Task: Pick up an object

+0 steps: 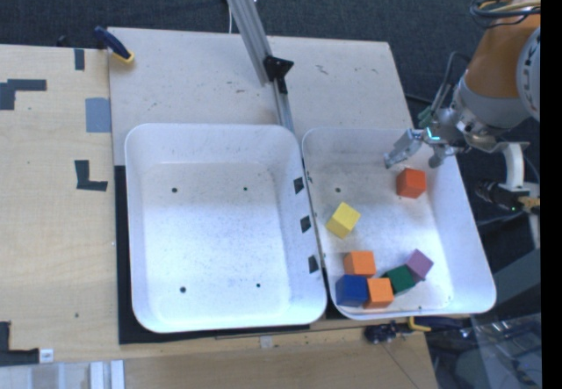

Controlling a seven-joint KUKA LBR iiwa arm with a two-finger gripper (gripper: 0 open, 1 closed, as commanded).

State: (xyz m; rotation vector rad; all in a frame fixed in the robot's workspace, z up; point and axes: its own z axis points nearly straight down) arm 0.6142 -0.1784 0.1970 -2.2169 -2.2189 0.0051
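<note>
The gripper (406,153) hangs over the far part of the right bin (465,238), near its right wall. The grey arm (496,71) with the orange band reaches in from the right. How the gripper is set — spread or closed — I cannot tell, because it is small and blurry here. Nothing can be seen held in it.

Just below the gripper, a little to its right, sits the red-orange block (411,183). It lies on the bin floor, close to the gripper but apart from it.

Further down and to the left of the gripper is the yellow block (343,219), alone in the middle of the bin.

Well below the gripper, at the near end of the bin, is a small bunch of blocks packed close together — an orange block (358,262), a blue block (351,289) right under it, a second orange block (380,291) beside the blue one, a green block (401,278), and a purple block (420,263) at the right end of the bunch.

Far to the left of the gripper is the left bin (211,229). Its floor is white with dark specks.
</note>
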